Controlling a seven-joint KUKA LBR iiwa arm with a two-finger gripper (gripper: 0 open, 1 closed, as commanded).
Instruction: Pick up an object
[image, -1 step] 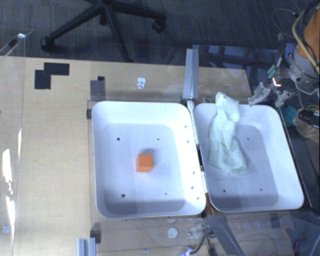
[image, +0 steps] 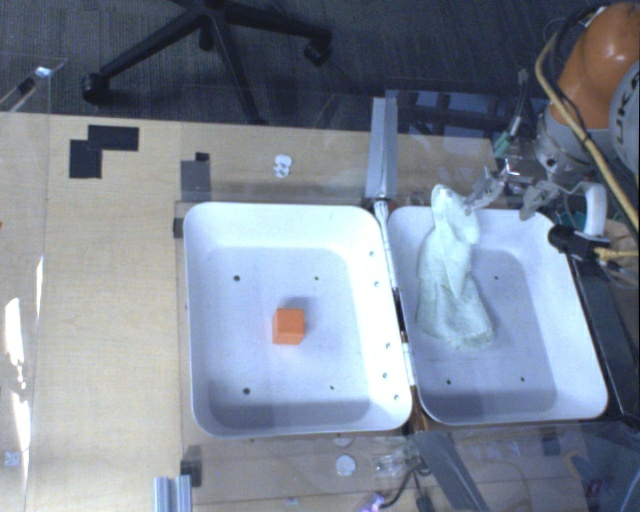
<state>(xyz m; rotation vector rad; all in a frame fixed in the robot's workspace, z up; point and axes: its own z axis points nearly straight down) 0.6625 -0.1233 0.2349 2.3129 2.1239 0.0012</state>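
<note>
We see the gripper (image: 497, 190) at the upper right, above the far edge of the right bin (image: 590, 380), and its fingers appear to be pinched on the top corner of a white cloth (image: 450, 275), though the metal parts there are small and cluttered, so we say this with some caution. From that pinched corner the cloth hangs down as a long, crumpled drape, and its lower end rests bunched on the floor of the right bin, near the middle. Behind the gripper, the grey arm with its orange band (image: 592, 55) enters from the upper right corner. In the left bin (image: 210, 300), well apart from the cloth, a small orange cube (image: 288, 326) sits near the centre. Both white bins stand side by side on a pale wooden bench (image: 90, 330).
</note>
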